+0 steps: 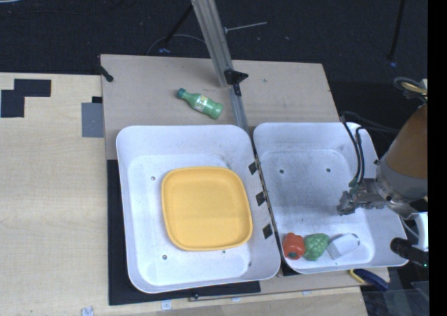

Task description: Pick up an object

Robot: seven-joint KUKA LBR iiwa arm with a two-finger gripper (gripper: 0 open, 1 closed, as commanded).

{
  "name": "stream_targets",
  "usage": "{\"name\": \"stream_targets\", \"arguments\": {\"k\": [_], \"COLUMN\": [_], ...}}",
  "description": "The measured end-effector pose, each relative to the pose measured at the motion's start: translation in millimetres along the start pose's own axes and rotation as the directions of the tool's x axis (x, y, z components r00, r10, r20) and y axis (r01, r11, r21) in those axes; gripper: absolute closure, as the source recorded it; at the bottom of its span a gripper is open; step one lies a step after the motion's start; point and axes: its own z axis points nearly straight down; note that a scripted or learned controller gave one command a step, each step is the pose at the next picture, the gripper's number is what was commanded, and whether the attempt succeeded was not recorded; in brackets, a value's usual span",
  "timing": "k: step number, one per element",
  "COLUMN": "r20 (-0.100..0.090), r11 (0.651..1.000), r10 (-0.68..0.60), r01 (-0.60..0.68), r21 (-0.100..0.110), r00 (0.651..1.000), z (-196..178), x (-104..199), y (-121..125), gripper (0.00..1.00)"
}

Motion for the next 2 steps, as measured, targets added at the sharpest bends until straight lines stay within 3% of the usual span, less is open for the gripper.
{"name": "stream_targets", "arguments": {"k": [2], "r20": [0.001], "r11": [1.000], "r10": [-0.002], "r01": [0.002], "r21": [-0.006], "r00": [1.000], "z": [-121.7], "x": [2.1], "y": [-8.6], "gripper": [1.00]}}
